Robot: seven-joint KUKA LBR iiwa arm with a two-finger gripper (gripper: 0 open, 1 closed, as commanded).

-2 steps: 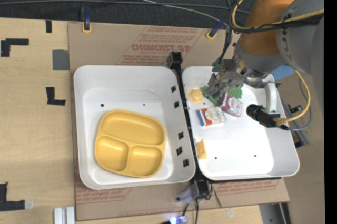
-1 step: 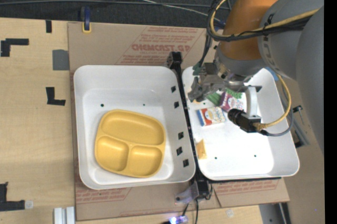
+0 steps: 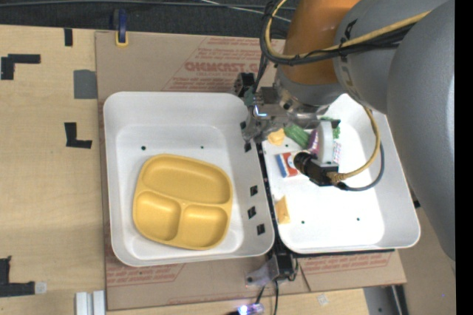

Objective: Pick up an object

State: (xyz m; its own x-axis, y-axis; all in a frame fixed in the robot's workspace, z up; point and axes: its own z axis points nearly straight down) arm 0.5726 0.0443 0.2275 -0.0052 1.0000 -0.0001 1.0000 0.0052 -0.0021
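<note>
The arm reaches in from the right, and my gripper [image 3: 261, 121] hangs low over the back left corner of the right bin [image 3: 369, 232], close to the wall shared with the left bin. Just beside it lie a small yellow piece [image 3: 276, 136] and a green item [image 3: 296, 134]. A white packet with a pink and green label [image 3: 329, 143] lies to their right. A white card with red and blue print [image 3: 286, 164] rests in front of them. Nothing shows as held.
The left bin [image 3: 118, 114] holds a yellow divided plate [image 3: 182, 200] in its front half. A thin orange-yellow item [image 3: 282, 211] lies along the right bin's left wall. The bulky grey arm and its orange band cover the right bin's back right part.
</note>
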